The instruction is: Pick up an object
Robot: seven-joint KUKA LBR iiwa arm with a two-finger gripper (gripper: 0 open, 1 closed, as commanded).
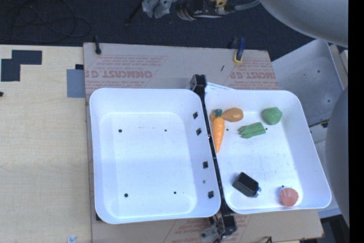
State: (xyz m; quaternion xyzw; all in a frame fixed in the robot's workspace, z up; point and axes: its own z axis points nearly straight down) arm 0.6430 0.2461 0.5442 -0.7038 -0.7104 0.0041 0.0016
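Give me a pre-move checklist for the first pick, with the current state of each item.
1. Objects available in the right bin: ok. A carrot, an orange piece, a green round piece, a green long piece, a black block and a pink ball lie there.
2. Gripper clear of both bins: ok, it hangs above the bench's far edge.
3. Gripper carrying nothing: cannot tell.
4. An isolated target: ok, the black block lies apart from the rest.
5. Carrot free for a grasp: not ok, it lies against the divider wall and touches the orange piece.
6. Pink ball free: not ok, it lies close to the bin's corner wall.
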